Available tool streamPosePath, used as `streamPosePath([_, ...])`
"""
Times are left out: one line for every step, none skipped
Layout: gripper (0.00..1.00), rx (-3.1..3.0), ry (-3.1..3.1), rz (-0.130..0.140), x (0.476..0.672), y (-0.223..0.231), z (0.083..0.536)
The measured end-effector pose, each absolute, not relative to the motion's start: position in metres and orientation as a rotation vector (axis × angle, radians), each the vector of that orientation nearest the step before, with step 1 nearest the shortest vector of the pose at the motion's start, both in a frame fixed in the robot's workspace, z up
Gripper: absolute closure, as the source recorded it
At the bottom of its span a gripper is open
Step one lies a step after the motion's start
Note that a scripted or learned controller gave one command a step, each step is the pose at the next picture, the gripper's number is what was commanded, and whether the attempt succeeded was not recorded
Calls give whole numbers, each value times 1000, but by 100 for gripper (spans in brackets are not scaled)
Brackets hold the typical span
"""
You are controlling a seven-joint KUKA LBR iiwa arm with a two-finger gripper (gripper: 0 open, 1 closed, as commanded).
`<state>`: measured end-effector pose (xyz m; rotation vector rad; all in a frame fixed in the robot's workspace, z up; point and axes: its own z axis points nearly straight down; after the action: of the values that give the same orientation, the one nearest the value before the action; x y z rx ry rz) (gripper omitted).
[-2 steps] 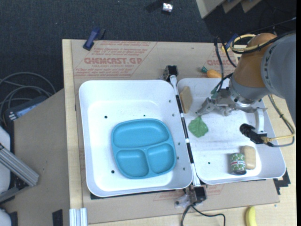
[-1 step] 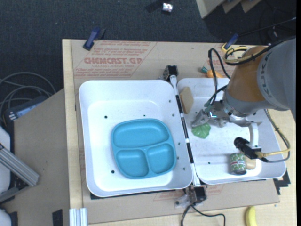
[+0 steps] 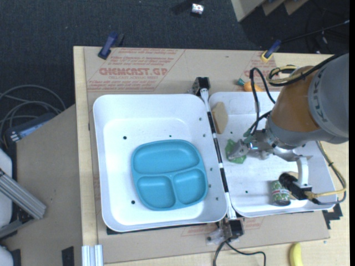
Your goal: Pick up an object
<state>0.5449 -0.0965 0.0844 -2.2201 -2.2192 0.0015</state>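
My gripper (image 3: 244, 147) hangs low over the left half of the right bin (image 3: 244, 204), reaching in from the right. A small green object (image 3: 235, 153) lies right at its tip, touching it or very close. The wrist hides how the gripper stands around that object. A tan rounded object (image 3: 220, 117) rests at the bin's back left, against the divider. A small round can with a mottled label (image 3: 280, 193) sits near the bin's front right, under the arm.
The left bin (image 3: 111, 121) holds a blue divided plate (image 3: 169, 173) in its middle. Clamps (image 3: 202, 84) join the two bins at the back and at the front (image 3: 233, 228). The arm's grey and orange body (image 3: 310, 104) covers the right bin's far right.
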Motion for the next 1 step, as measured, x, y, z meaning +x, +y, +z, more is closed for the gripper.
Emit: streamPosePath([0, -2222, -2223, -2, 644, -94, 85])
